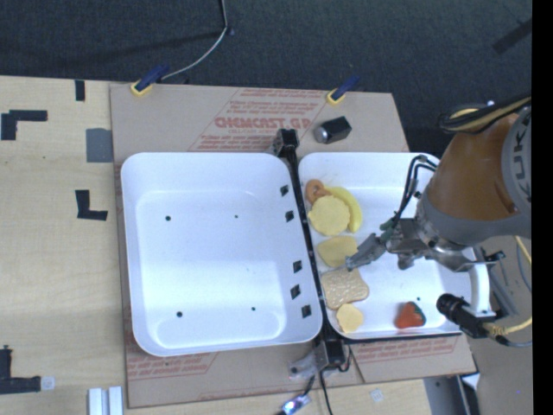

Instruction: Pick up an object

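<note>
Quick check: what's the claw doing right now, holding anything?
Claw: low in the right bin, over the pale food pieces; open or shut cannot be told, and no object visibly held.

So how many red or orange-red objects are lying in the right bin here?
1: a red object near the right bin's front right corner, apart from the yellow and tan pieces along its left side. The arm may hide others.

Yellow food pieces [331,217], a tan cracker [345,290] and a red piece [409,316] lie in the right bin [380,164].
</note>
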### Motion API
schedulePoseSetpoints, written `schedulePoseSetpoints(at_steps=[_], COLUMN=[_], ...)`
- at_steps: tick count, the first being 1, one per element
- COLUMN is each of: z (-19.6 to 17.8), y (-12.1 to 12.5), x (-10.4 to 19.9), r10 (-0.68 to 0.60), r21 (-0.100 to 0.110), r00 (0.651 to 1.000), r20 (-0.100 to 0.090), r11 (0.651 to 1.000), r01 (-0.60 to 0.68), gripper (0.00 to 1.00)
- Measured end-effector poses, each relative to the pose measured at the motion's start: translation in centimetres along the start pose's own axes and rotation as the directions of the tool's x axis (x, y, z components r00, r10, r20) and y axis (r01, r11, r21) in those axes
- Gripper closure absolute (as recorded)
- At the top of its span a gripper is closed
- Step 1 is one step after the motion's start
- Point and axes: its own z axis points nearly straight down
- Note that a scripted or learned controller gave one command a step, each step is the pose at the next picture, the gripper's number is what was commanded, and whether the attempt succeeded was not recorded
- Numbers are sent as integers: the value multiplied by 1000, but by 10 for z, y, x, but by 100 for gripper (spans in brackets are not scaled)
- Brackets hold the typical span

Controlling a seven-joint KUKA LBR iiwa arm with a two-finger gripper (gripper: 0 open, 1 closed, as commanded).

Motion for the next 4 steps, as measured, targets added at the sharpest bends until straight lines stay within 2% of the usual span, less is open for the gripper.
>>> schedulePoseSetpoints(at_steps=[1, 2, 3, 4], z=[113, 108, 99, 3], y=[19, 75, 73, 117], x=[-7, -10, -10, 73], r10=[2, -2, -1, -11], r21=[-3, -5, -2, -13], r00=[1000, 1000, 1000, 1000], r20=[0, 0, 0, -3], r11=[1000, 1000, 1000, 1000], r01=[-2, 2, 1, 11], gripper=[0, 0, 100, 100])
